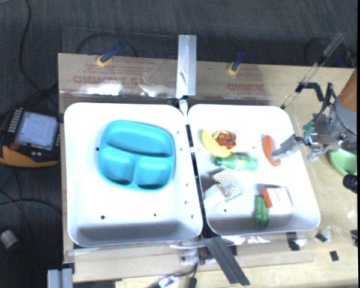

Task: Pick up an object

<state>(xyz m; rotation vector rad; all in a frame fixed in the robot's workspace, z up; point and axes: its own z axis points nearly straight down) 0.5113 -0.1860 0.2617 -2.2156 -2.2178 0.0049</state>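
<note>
Camera view showed the gripper (283,150) reaching in from the right, its tip just beside an orange carrot-shaped piece (267,147) near the right bin's (300,161) right wall — whether anything sat between its fingers could not be told. Other items lay in that bin — a banana (209,143), a green bottle (237,162) — while a blue divided tray (136,155) sat in the left bin (84,209).

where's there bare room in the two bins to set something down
Left bin: a wide bare strip along the near wall in front of the blue divided tray, and narrower margins at its sides. Right bin: the far right corner behind the carrot is bare. Its middle is crowded, with banana, green bottle, white box and green vegetable close together.
</note>
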